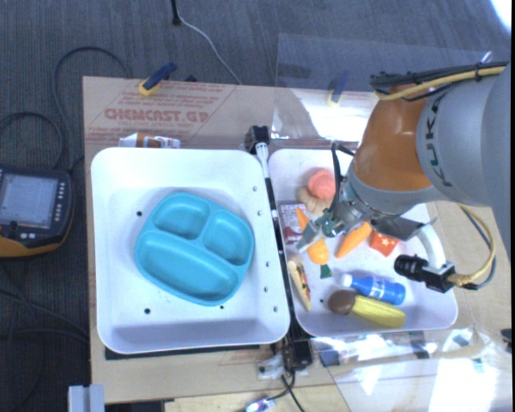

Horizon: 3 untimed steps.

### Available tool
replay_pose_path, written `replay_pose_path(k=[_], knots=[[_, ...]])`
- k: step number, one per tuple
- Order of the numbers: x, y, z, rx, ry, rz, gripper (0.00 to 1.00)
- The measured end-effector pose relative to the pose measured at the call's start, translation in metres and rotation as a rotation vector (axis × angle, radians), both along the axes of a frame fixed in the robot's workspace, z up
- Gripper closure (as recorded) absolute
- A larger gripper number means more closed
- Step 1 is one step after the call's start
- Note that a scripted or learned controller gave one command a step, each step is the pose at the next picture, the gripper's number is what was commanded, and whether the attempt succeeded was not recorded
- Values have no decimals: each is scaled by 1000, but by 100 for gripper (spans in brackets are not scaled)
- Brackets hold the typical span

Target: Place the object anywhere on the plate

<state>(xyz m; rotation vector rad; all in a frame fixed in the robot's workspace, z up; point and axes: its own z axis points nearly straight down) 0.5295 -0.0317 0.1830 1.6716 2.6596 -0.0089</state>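
A blue plate (195, 245) with three compartments lies in the left bin (120, 316). My gripper (327, 225) is down in the right bin (442, 316), low among a cluster of toy foods. Right beside it are an orange carrot (354, 239), a small orange piece (318, 251) and a thin orange piece (301, 219). The wrist and the orange band above it hide part of the gripper. No item can be made out in its hold.
The right bin also holds a pink ball (320, 183), a beige piece (309, 198), a red block (383, 244), a blue bottle (379, 288), a yellow corn cob (378, 312), a brown item (342, 301) and a hot dog (299, 283). A divider rail (270, 204) separates the bins.
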Motion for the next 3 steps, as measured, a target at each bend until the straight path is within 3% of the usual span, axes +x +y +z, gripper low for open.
replay_pose_path(k=[1, 2, 3], knots=[[17, 90, 52, 6, -5, 124, 100], [64, 166, 17, 1, 1, -210, 100], [65, 164, 18, 0, -2, -214, 0]])
